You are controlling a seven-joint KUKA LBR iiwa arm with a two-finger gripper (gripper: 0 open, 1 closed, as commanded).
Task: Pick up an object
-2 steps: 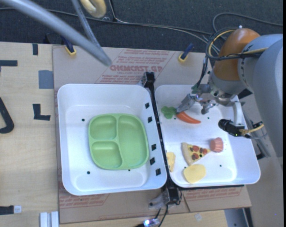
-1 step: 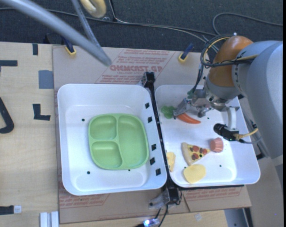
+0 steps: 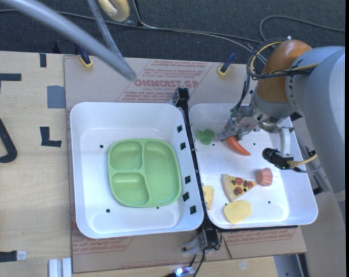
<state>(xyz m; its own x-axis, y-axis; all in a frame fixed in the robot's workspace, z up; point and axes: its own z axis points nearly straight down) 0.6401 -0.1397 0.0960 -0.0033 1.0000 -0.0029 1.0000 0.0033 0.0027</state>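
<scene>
The tabletop (image 3: 24, 172) carries two white bins side by side. The left bin (image 3: 88, 126) has a green tray (image 3: 144, 172) lying flat in its middle. The arm (image 3: 313, 97) reaches over the right bin (image 3: 296, 206), where the small things lie: a pizza slice (image 3: 237, 186), a yellow piece (image 3: 237, 212) near the front wall, a pink piece (image 3: 264, 176), a green piece (image 3: 205, 136) by the dividing wall, and a carrot (image 3: 238, 145).

The end effector (image 3: 235, 130) is low over the far part of the right bin, its tips just at the carrot's upper end. Whether it is wide or narrow cannot be told from here, nor whether anything sits between its tips.

The carrot is the nearest candidate: it lies directly under and slightly toward the front-right of the end effector, its long axis slanting from far-left to near-right. A grasp would likely need to close across that slant.
</scene>
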